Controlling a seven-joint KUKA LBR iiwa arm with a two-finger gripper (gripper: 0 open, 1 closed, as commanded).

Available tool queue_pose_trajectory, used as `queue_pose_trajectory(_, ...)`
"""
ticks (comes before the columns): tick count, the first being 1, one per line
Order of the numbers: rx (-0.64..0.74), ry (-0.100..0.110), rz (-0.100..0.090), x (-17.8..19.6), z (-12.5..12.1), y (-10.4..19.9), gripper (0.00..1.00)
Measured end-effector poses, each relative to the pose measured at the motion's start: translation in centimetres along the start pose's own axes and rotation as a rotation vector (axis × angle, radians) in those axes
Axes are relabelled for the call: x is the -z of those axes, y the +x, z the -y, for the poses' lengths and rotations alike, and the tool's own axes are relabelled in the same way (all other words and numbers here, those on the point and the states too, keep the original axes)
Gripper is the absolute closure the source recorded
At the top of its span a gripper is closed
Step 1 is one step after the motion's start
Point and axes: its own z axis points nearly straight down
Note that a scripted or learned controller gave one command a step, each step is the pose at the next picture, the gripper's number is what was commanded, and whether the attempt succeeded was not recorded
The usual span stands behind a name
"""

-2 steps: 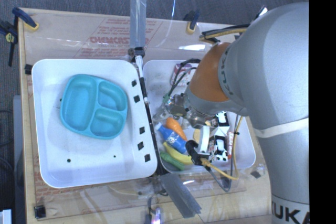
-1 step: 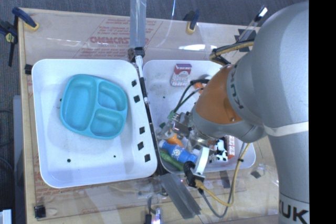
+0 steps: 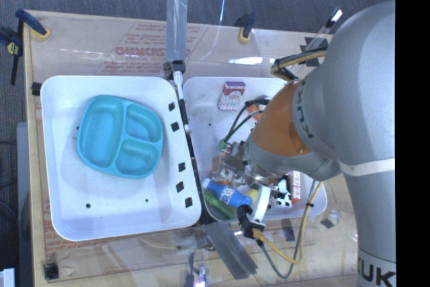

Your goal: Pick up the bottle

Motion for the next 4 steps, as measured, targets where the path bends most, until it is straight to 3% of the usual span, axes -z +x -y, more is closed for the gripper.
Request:
queue_pose_trajectory(1,-0.385,-0.001,-0.001,12.3,2.3,4.2,1.00)
queue_pose_trajectory(2,-0.385,0.001,0.000,12.3,2.3,4.1,0.00)
queue_pose_trajectory(3,-0.573,0.004,0.002,8.9,3.4,6.0,0.00)
queue_pose_trajectory(4,-0.893,0.001,0.000,9.0,5.2,9.9,0.00)
